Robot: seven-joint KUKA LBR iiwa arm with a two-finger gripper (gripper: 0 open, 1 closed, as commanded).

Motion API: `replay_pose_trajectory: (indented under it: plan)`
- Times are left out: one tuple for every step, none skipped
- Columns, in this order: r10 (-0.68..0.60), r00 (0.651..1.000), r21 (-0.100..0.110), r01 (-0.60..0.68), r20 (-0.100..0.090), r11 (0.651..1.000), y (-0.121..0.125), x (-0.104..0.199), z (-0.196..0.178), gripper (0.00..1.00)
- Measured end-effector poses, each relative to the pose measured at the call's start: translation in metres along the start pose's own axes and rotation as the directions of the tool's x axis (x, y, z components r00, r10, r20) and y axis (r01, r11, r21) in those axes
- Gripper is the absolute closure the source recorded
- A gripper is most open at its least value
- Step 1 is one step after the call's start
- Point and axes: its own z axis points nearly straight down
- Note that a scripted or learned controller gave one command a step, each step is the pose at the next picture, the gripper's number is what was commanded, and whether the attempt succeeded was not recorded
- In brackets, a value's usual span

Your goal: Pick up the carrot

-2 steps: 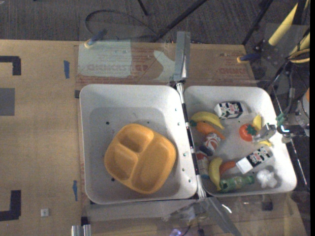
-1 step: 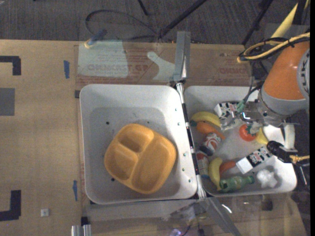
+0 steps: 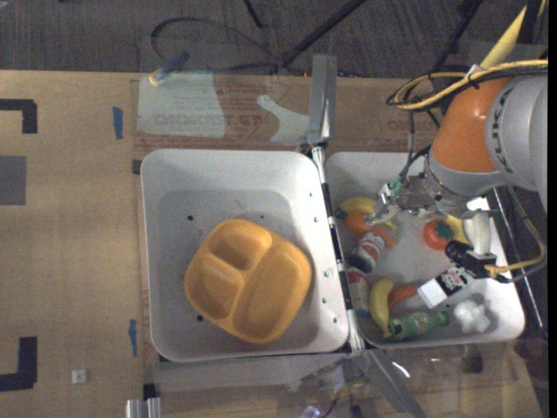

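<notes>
The grey arm with its glossy orange band reaches in from the right over the right bin [image 3: 509,316], and its gripper [image 3: 389,205] hangs low over the bin's upper left part; whether the metal fingers are spread or pressed together cannot be told at this slant. Just under and beside the gripper lies a smooth orange piece with a tapering end, which looks like the carrot [image 3: 359,222], close to the bin's left wall and touching a small yellow banana-shaped piece [image 3: 358,205] above it. Below it stands a small can with a red label [image 3: 369,251]. A round orange fruit with a green top [image 3: 438,233] sits to the right, near a dark bottle with a white label [image 3: 452,277]. Along the lower rim lie a curved yellow banana [image 3: 379,305], a green bottle [image 3: 416,323] and a lumpy white object [image 3: 471,314], all crowded with little room between them. The left bin [image 3: 165,181] is shallow, matte white plastic with rounded corners and holds a yellow divided plate [image 3: 248,279] with three compartments, wide bare floor around it. Both bins rest on a brown cardboard-covered tabletop [image 3: 70,233].
</notes>
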Motion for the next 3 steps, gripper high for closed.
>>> replay_pose_trajectory:
  plan:
    - [0.0,1.0,-0.004,0.0,-0.002,1.0,0.001,0.001,-0.01,1.0]
    - [0.298,0.955,0.013,-0.298,-0.003,0.955,0.008,0.044,-0.127,1.0]
    - [0.626,0.78,0.019,-0.626,0.004,0.78,0.0,0.071,-0.113,1.0]
